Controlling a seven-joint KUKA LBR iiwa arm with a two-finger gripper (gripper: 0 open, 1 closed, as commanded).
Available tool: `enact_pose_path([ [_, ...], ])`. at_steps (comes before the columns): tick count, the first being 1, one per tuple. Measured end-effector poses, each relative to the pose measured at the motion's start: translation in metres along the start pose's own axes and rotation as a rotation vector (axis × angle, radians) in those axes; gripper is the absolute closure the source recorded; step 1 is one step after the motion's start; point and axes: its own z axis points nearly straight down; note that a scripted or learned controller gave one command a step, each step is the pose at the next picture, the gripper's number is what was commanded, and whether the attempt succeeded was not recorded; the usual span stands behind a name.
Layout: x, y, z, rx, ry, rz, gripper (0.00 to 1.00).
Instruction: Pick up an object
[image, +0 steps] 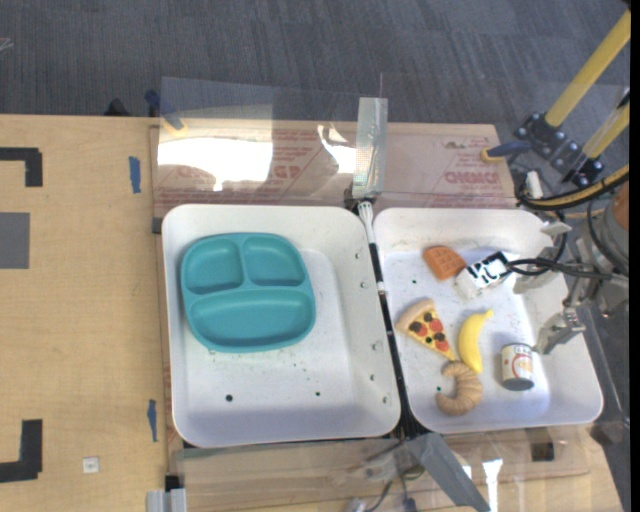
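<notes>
Cardboard-topped tabletop (70, 300) w/ two white bins; right bin (575, 405) holds the toys. End effector (562, 330) sits at frame's right edge, nothing btwn its fingers, spread can't tell. Nearest: small can (517, 365), lower right. Risk: can is round, could roll or tip against banana (473, 338) if approach is off-centre.

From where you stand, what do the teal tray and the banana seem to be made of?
Teal tray: likely moulded plastic, matte, one even colour with rounded compartment walls. Banana: probably a plastic toy, uniformly yellow and smooth, though real fruit can't be ruled out.
</notes>
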Motion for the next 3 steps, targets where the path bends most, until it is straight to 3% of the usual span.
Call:
enact_pose_path([
  [1, -0.007, 0.071, 0.130, 0.000, -0.007, 0.024, 0.00],
  [2, -0.010, 0.071, 0.117, 0.004, -0.020, 0.025, 1.00],
  [3, 0.010, 0.122, 0.004, -0.002, -0.006, 0.364, 1.00],
])
